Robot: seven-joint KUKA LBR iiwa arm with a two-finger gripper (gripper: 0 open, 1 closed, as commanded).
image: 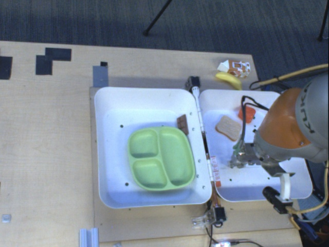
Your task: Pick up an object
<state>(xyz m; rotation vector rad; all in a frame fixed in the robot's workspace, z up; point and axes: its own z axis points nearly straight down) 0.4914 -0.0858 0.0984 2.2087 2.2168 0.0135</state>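
A tan slice of toy bread (228, 127) lies in the right bin (226, 181), toward its back. Behind it, a small orange-red object (249, 113) rests near the bin's far side, partly hidden by a black cable. My gripper (237, 160) is low over the right bin's floor, just in front of the bread, under the arm's orange band (284, 124). I see nothing held in it.
The left bin (110, 138) holds a green three-compartment plate (161, 158) and a small brown block (182, 121) by its right wall. A yellow banana and a small packet (234, 71) lie on the bench behind the right bin.
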